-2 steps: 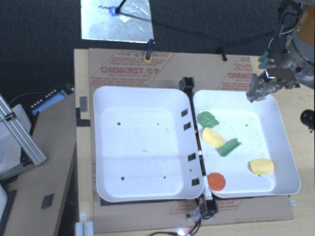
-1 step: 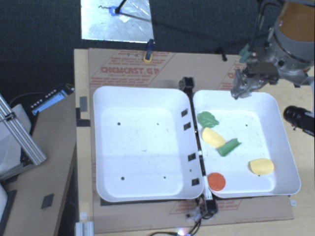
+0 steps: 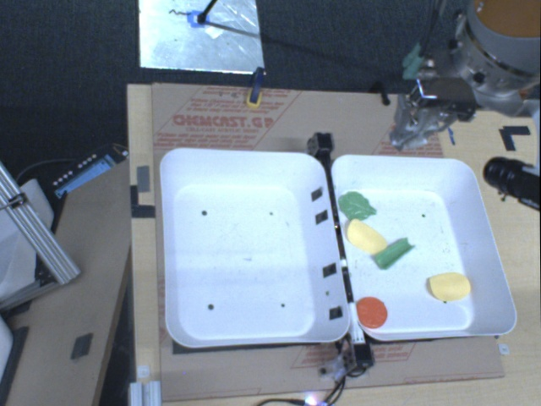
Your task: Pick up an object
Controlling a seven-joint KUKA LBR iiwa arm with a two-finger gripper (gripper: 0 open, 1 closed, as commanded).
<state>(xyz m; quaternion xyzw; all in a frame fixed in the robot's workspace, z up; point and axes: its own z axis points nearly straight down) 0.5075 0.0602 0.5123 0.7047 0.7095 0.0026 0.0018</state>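
Note:
My gripper [image 3: 412, 135] hangs over the far rim of the right bin [image 3: 482, 189], above and behind the objects, with nothing visible between its fingers. In the right bin lie a green leafy piece [image 3: 356, 203], a pale yellow oval [image 3: 366, 237] just below it, a green strip [image 3: 393, 253] touching the oval's right side, a yellow lump [image 3: 449, 287] near the right wall, and an orange-red disc [image 3: 371, 312] at the near left corner.
The left bin [image 3: 182, 227] sits beside the right one, joined along a black-clipped divider [image 3: 336, 244]. Both rest on a cardboard sheet [image 3: 220, 117]. A shiny metal plate [image 3: 200, 22] lies at the back, and a yellow clip [image 3: 254, 98] stands near the cardboard's far edge.

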